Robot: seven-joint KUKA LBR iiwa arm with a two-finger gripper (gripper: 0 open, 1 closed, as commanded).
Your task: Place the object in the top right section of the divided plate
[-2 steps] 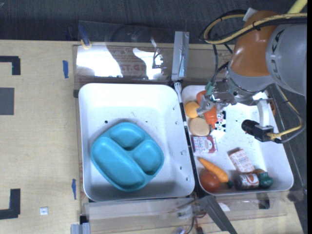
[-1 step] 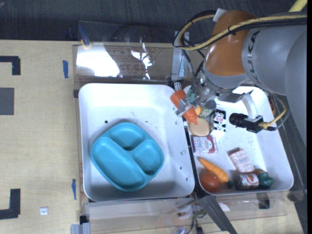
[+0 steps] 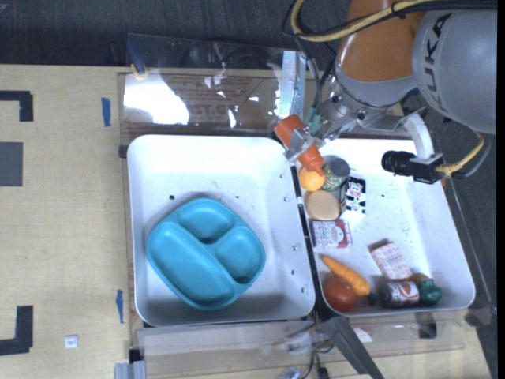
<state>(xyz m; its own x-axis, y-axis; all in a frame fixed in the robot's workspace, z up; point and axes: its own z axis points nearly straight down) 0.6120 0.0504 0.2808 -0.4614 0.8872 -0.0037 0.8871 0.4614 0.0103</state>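
The grey arm with the orange band comes in from the upper right of the frame, and its claw hangs over the wall shared by the two shallow white bins, near their upper edge. A small orange-red piece sits right against the claw on its left side. Whether the claw is apart, together or clamped on that piece cannot be told from this slant. Just below the claw, in the upper left corner of the right-hand white bin, lie a second orange-red lump, a yellow-orange ball, a tan round bun and a small grey metal can, packed close together. Lower in that bin are a red-and-white packet, an orange carrot lying across a red tomato, a brown packet and a dark-capped bottle. The blue divided plastic plate lies in the left-hand white bin, toward the lower centre of the frame and well apart from the claw. Pale wooden table shows at the left.
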